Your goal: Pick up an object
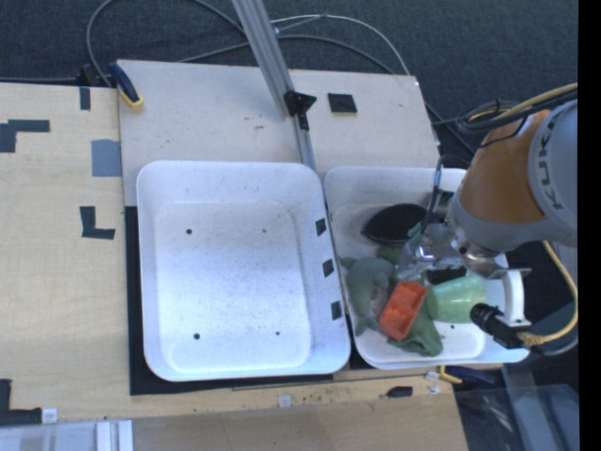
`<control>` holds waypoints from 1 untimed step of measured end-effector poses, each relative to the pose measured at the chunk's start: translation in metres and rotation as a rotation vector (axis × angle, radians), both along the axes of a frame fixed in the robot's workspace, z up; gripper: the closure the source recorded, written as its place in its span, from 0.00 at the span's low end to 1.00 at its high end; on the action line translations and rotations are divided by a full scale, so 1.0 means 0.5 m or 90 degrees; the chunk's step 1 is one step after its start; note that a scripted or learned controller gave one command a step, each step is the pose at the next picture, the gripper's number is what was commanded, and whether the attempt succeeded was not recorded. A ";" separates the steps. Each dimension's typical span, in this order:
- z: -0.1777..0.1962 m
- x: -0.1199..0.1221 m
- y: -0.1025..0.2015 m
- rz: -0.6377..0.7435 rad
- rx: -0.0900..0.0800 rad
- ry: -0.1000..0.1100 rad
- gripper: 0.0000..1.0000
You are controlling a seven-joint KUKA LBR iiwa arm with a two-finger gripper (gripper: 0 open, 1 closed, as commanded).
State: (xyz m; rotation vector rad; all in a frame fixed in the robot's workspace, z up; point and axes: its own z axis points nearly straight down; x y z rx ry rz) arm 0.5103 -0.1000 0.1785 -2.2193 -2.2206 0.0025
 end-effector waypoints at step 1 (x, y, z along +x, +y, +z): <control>0.020 0.000 0.000 0.000 0.000 0.000 1.00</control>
